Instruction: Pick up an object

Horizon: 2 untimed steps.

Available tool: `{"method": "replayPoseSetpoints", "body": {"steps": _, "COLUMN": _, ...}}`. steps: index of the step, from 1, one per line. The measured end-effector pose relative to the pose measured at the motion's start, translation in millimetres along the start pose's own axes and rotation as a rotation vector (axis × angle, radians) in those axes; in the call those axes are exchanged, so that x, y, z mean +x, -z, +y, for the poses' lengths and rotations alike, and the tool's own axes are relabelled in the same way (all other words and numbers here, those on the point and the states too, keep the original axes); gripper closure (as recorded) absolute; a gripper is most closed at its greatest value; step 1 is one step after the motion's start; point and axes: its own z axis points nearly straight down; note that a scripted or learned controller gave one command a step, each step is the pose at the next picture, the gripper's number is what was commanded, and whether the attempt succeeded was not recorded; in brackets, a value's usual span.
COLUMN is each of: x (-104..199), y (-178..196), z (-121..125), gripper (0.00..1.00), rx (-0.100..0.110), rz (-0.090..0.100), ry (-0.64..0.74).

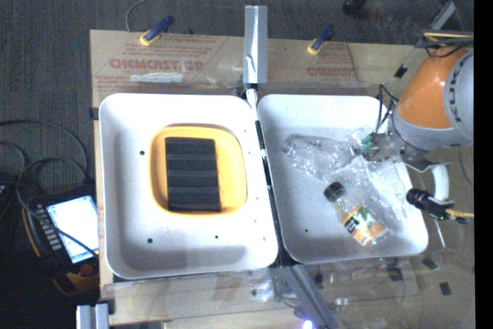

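you're looking down on two white bins side by side on the bench. the left bin [115, 189] holds a yellow tray-like object [158, 166] with a black ribbed block [192, 175] lying in its middle; both sit near the centre of that bin, a little toward the far side.

the right bin [296, 239] is where the loose things are. a small clear bottle [356, 216] with a black cap and an orange and dark label lies on its side toward the near right part of the bin, cap pointing to the far left, body running toward the near right corner. a sheet of crumpled clear plastic [327, 152] spreads across the far half of the same bin and reaches down toward the bottle; the plastic looks to touch or overlap the bottle's upper side, though the clear material makes the edge hard to read.

the arm [439, 100] comes in from the right, its orange band and grey shell sitting over the far right corner of the right bin. the gripper [375, 142] is low at the right end of the crumpled plastic, just beyond the bottle on the far side. you can't tell from here how the pincer stands, since the wrist and the clear plastic hide it, and nothing can be seen caught in it. the bottle lies on the bin floor.
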Motion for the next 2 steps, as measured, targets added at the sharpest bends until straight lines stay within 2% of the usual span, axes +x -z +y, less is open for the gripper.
{"method": "replayPoseSetpoints", "body": {"steps": 1, "x": -5.0, "y": -4.0, "z": 33.2, "gripper": 0.00, "rx": -0.007, "rz": 0.002, "ry": -0.043}}
{"method": "replayPoseSetpoints", "body": {"steps": 2, "x": 36.9, "y": -1.3, "z": -61.8, "gripper": 0.00, "rx": -0.020, "rz": -0.007, "ry": 0.049}}
